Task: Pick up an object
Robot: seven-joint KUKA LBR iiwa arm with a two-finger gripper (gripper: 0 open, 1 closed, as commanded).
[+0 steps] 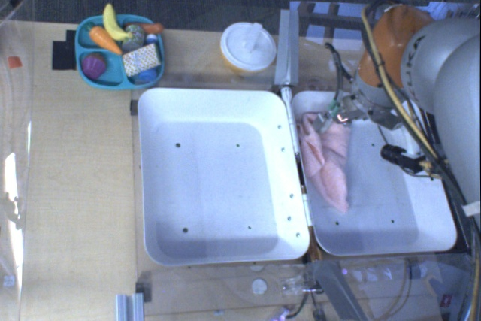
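Note:
A crumpled pink cloth (325, 162) lies along the left side of the right bin (391, 225), against the wall shared with the left bin. My gripper (336, 113) is low at the cloth's upper end, near the back left corner of the right bin. It seems to touch the top of the cloth. The grey arm with its orange band (391, 41) comes in from the upper right and covers the bin's back right part.
The left bin (218, 177) is a large white tray left of the cloth. A blue tray of toy food (120, 50) and a white lidded cup (248, 46) stand behind it on the bench. Cables (409, 158) hang over the right bin.

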